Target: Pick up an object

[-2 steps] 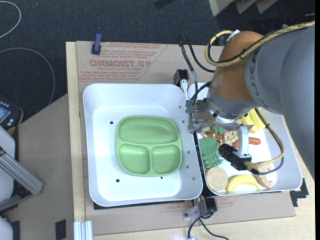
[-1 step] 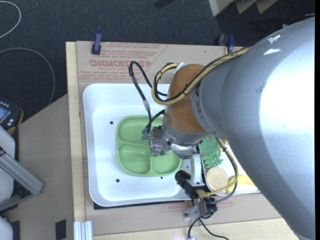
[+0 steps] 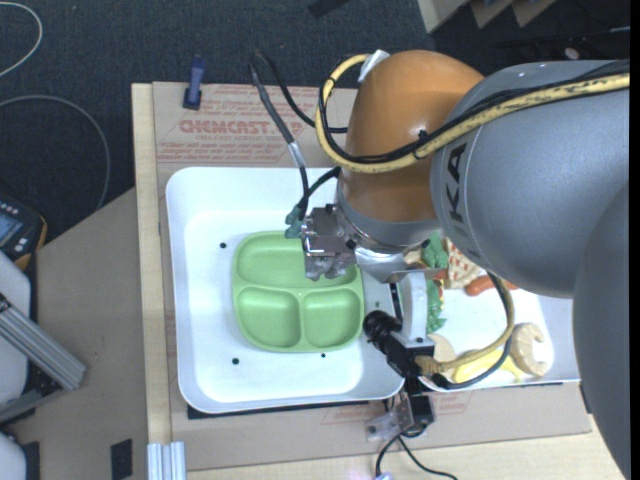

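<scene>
Over the seam between the two white bins, the gripper (image 3: 322, 253) hangs beneath the orange-banded wrist, at the right rim of a green divided plate (image 3: 295, 293); whether it is wide or narrow I cannot tell. That plate lies flat in the left bin (image 3: 200, 268), three compartments up. The bulky grey arm (image 3: 540, 178) covers much of the right bin (image 3: 548, 360), where a banana (image 3: 470, 366), a green leafy toy (image 3: 436, 303) and a pale round piece (image 3: 530, 348) crowd near the wrist.
</scene>
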{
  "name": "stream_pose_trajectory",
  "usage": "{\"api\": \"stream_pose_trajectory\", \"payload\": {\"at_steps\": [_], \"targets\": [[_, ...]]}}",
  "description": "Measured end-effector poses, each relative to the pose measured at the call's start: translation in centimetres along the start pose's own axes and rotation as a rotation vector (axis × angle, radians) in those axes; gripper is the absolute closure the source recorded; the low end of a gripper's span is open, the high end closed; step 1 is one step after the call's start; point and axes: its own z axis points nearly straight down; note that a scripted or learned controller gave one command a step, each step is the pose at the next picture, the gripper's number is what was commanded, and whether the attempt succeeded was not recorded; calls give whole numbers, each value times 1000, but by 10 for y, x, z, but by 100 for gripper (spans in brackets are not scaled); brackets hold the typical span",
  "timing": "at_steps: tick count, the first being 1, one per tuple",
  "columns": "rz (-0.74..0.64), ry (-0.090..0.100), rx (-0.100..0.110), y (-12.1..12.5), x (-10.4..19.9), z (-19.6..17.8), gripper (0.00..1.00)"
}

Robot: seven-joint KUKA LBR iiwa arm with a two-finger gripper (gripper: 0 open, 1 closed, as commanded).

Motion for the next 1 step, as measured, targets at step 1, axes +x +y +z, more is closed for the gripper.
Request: {"api": "stream_pose_trajectory", "payload": {"at_steps": [1], "targets": [[6, -7, 12, -1, 14, 7, 100]]}}
